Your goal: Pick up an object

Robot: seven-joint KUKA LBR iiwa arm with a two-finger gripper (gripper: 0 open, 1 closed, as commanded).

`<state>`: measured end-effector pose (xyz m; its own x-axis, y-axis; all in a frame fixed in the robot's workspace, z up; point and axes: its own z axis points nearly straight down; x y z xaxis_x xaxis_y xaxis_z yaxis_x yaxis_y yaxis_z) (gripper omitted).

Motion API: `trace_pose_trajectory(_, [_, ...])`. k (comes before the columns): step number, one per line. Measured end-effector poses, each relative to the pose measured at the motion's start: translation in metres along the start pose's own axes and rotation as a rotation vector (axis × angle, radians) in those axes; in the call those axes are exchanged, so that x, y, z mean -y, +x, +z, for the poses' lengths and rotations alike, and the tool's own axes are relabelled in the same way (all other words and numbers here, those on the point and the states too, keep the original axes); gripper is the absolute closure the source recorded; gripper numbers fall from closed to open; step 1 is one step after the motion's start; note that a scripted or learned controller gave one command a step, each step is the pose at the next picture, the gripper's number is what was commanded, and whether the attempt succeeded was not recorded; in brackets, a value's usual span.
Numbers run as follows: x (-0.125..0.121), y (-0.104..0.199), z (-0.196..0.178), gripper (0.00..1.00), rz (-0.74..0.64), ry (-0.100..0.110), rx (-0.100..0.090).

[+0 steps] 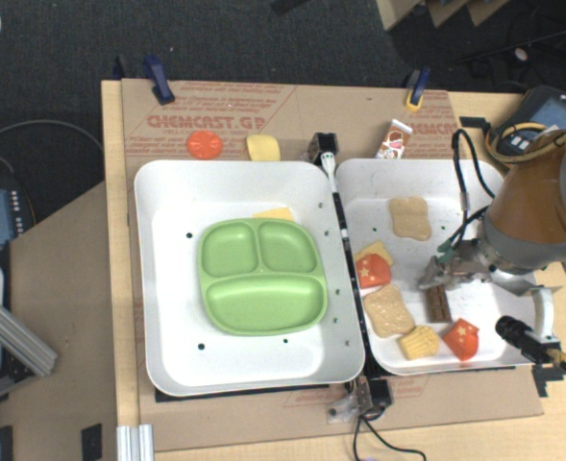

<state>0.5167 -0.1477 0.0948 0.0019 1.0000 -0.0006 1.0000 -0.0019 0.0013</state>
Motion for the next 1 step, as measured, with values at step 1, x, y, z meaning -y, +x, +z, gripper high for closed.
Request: trace_pose_trajectory(1, [-0.0694, 0.0688, -0.0963, 1.00, -0.011, -0.013, 0.000])
